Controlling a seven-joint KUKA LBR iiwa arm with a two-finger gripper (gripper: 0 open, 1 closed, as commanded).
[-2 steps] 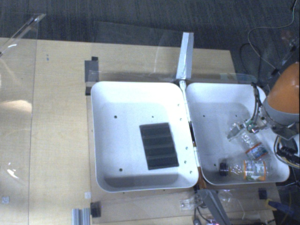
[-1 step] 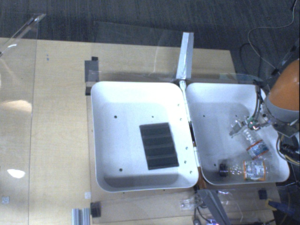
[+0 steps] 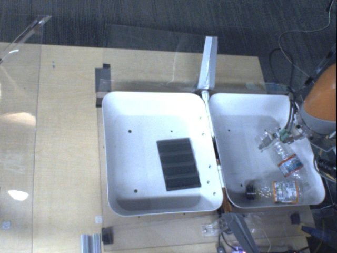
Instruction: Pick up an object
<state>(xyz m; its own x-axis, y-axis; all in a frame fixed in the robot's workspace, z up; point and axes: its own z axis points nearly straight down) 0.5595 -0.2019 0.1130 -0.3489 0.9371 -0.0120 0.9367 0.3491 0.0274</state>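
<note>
In the left bin (image 3: 121, 141) a black ribbed rectangular pad (image 3: 179, 164) lies flat near the middle. The right bin (image 3: 237, 115) holds a small clear bottle with a blue and orange label (image 3: 288, 164) toward its right side. A second clear bottle with an orange label (image 3: 281, 192) lies along the bin's front wall, with a dark cap (image 3: 250, 190) at its left end. My gripper (image 3: 273, 138) hangs low over the right bin, just above and left of the first bottle. The grey arm and its orange band (image 3: 322, 101) come in from the right.
A metal post (image 3: 208, 62) stands behind the seam between the two bins. Cables (image 3: 295, 46) trail at the back right. Clear panels cover the wooden bench on the left. Small clamps sit at the left bin's corners.
</note>
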